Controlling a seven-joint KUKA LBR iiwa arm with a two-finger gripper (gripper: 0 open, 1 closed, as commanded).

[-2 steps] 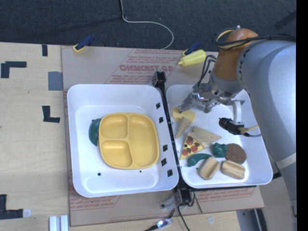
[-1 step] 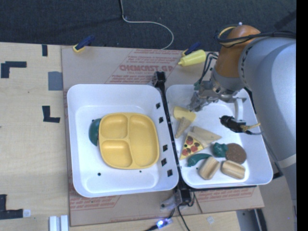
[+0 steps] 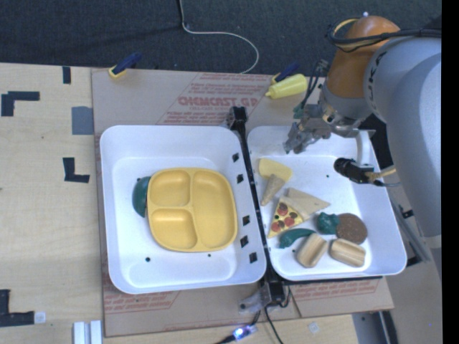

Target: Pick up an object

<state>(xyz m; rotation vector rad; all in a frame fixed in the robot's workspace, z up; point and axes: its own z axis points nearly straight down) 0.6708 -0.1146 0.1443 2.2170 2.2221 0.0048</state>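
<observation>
Camera view, contents as they lie.

- Left bin [image 3: 129,156]: one yellow divided plate [image 3: 192,208], lying flat. A dark teal item [image 3: 140,196] is touching its left edge and partly hidden beneath it.
- Right bin [image 3: 319,170]: a yellow wedge [image 3: 274,169] near the dividing wall, with a pale cone [image 3: 272,189] just below it.
  - Lower down are a tan wedge [image 3: 310,203], a pizza slice [image 3: 287,218] and a green pod [image 3: 295,236].
  - Toward the front corner are a teal lump [image 3: 328,223], a brown disc [image 3: 352,228] and two bread rolls [image 3: 310,250].
  - The lower items crowd together, several of them touching.
- Gripper [image 3: 297,140]: over the back left part of the right bin, near the yellow wedge but apart from it. Nothing is visibly carried. Whether it is open or closed cannot be told from this angle.
- Desk [image 3: 43,192]: carries both bins on a cardboard sheet.

Step in hand, as a judgement: the approach, with no pick made so far. The yellow wedge is the nearest candidate and has clear floor around most of it. The next move calls for a short shift toward it and a descent to straddle its narrow dimension. The gripper must keep off the dividing wall and the cone beside the wedge.
</observation>
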